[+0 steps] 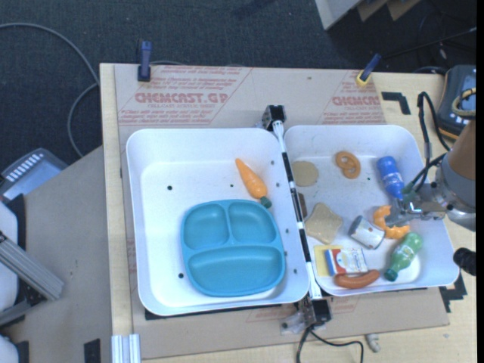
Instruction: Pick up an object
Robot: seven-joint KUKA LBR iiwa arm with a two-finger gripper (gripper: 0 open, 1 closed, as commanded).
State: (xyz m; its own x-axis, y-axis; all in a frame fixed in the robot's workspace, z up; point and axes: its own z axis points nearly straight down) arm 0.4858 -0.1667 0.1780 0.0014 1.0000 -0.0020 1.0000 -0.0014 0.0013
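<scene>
Near edge of the right bin (435, 282): sausage (357, 280), green bottle (402, 254), small carton (344, 262). Mid-bin: bread slice (325, 222), tin can (366, 233), orange toy (393, 224) just beside the gripper (412, 206). Far side: blue bottle (389, 175), pretzel (348, 164), cookie (305, 173). Left bin (151, 225) carries the blue tray (231, 246) and a carrot (251, 178).

Status: nothing looks lifted; gripper sits low by the right wall between blue bottle and orange toy. Grasp and lift left, as I read it. Can't tell the hand's state; it's blurred and the arm is cut off at the frame edge. Orange toy partly hidden.
</scene>
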